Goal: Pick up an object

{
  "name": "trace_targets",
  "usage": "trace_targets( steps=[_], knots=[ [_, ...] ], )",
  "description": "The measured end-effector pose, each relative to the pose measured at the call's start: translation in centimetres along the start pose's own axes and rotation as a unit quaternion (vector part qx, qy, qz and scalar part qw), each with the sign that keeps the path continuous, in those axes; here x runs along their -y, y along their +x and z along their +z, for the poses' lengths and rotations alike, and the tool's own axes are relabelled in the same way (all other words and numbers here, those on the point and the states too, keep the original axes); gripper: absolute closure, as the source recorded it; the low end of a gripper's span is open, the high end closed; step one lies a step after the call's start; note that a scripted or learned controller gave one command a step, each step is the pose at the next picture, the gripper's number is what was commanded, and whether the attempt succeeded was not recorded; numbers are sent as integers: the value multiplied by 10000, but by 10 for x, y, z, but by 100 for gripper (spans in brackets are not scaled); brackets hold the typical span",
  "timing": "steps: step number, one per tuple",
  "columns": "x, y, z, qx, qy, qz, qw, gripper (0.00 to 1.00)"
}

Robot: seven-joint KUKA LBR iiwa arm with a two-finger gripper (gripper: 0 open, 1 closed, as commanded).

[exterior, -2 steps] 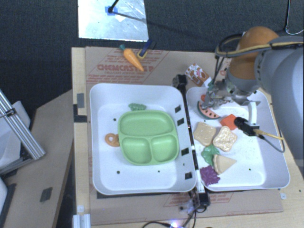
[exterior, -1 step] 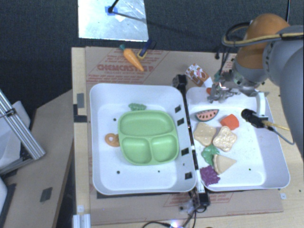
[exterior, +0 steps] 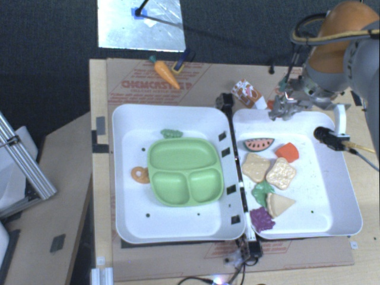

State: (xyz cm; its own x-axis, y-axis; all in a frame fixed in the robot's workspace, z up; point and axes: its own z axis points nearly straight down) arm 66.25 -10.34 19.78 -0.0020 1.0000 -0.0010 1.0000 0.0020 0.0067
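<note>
Gripper (exterior: 284, 107) hovers over right bin's (exterior: 341, 186) back rim, grip state unclear, nothing visibly held; toy food clusters below, watermelon slice (exterior: 259, 143) nearest.

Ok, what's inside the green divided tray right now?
All three compartments of the green tray look bare. A pretzel lies beside it and a green leafy piece behind. Whatever is under it is covered.

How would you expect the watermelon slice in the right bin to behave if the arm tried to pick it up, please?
The watermelon slice looks like a moulded toy, so probably stiff and light. It lies flat on the right bin, so it seems unlikely to roll, though its low profile may let it slide rather than lift. The bread close below could get nudged.
</note>
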Motion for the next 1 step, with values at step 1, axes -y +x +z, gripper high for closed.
trace_targets(
  steps=[1],
  knots=[
    [-1,0,-29,-5,11,-13,10000,100]
  ],
)
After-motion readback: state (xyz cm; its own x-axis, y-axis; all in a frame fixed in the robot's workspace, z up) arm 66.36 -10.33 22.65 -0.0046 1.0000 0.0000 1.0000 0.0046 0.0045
